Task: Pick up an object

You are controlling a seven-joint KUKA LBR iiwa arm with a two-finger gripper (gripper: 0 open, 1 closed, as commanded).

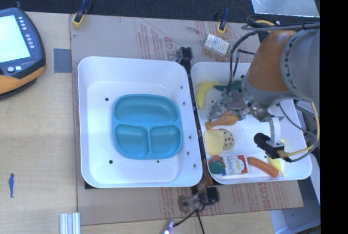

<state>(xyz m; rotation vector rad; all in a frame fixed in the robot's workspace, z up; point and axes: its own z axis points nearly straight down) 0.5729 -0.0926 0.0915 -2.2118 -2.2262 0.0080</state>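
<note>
The right bin (255,176) holds several toy foods: a yellow banana (201,94), an orange carrot-like piece (225,119), a yellow cheese wedge with a spotted cookie (219,141), a white and red packet (232,165) and an orange carrot (263,166). My gripper (227,103) reaches down into the bin's upper left part, just above the orange piece and right of the banana. The wrist and cables hide its fingertips.
The left bin (92,118) holds a blue divided plate (147,125). A small patterned block (217,44) lies on the cardboard behind the right bin. A tablet-like pendant (16,48) rests at the far left. Clamps sit at the cardboard's back edge.
</note>
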